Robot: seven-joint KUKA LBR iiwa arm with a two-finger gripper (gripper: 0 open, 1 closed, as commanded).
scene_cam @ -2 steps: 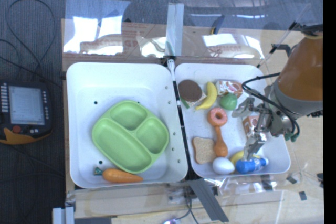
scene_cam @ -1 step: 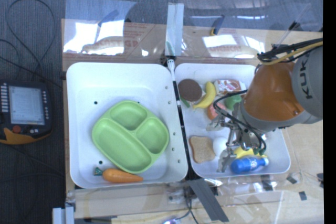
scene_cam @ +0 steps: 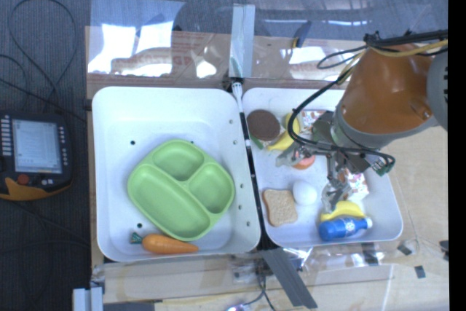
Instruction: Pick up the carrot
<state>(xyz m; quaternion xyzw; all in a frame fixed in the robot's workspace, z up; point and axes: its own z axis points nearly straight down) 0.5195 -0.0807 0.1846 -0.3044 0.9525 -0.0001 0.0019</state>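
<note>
Carrot (scene_cam: 170,245) was seen lying in the left bin (scene_cam: 109,156), at the near edge, just below the green divided plate (scene_cam: 182,188) and touching or nearly touching its rim. Its long axis ran roughly left to right along the bin's near wall, with the leafy end to the left and the tip to the right. The tool (scene_cam: 336,186) was found over the right bin (scene_cam: 389,222), well apart from the carrot, which lay leftward and somewhat nearer the camera, across the divider between the bins. Whether the tool was apart or together could not be told, as it was partly masked by cables and by the clutter beneath.

Under and around the tool were noted a slice of bread (scene_cam: 280,206), a white egg (scene_cam: 305,194), a blue bottle (scene_cam: 344,228), something yellow just above the bottle, and a brown round item (scene_cam: 263,124). It was judged that the divider had to be crossed, and that a descent beside the plate's rim and the bin wall left little room for a grasp across the carrot's width.
</note>
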